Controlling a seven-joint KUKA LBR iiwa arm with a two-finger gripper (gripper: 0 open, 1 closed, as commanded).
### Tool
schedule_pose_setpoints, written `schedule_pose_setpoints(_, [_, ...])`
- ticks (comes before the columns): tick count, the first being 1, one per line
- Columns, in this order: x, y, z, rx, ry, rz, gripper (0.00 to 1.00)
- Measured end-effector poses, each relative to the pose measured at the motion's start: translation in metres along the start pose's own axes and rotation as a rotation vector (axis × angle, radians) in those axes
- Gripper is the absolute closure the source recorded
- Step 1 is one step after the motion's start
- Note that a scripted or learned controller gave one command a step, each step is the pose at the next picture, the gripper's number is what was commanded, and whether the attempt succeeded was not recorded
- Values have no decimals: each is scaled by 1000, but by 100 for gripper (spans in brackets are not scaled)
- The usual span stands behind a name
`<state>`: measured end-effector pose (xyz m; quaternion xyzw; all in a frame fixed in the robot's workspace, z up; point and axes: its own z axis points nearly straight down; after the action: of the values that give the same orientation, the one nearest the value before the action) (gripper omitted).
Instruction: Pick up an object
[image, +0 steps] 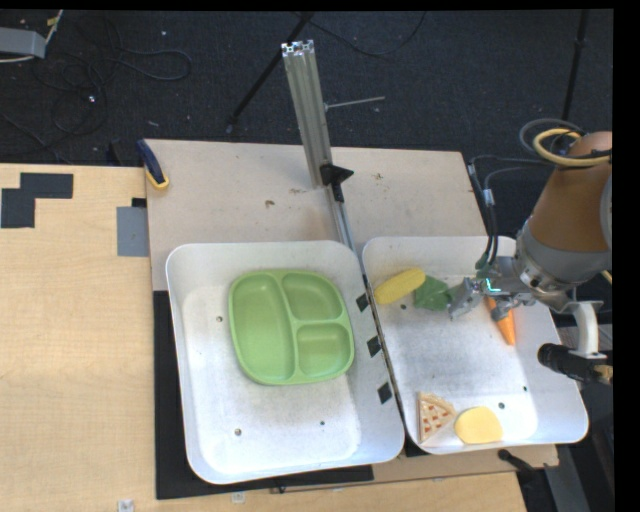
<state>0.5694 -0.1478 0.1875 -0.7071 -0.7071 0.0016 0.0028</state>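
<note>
In the right bin (455, 385) lie a yellow corn cob (399, 286) with a green leafy piece (432, 295) beside it near the far left corner. An orange carrot (507, 325) rests by the right side. A pizza slice (433, 416) and a yellow round piece (479, 426) sit at the near edge. My gripper (463, 300) reaches in from the right, low over the bin, its tip just right of the green piece. Nothing shows between its fingers.
The left bin (200, 410) holds a green divided plate (291, 327). A metal post (308, 110) rises behind the bins. The arm's wrist (562, 235) hangs over the right bin's far right corner. A wooden table surface lies left.
</note>
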Motion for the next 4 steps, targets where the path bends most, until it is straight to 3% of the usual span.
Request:
schedule_pose_setpoints(1, [0,1,-1,-3,0,0,0])
schedule_pose_setpoints(3, [8,8,97,-6,0,1,0])
schedule_pose_setpoints(4, [8,9,85,-12,0,2,100])
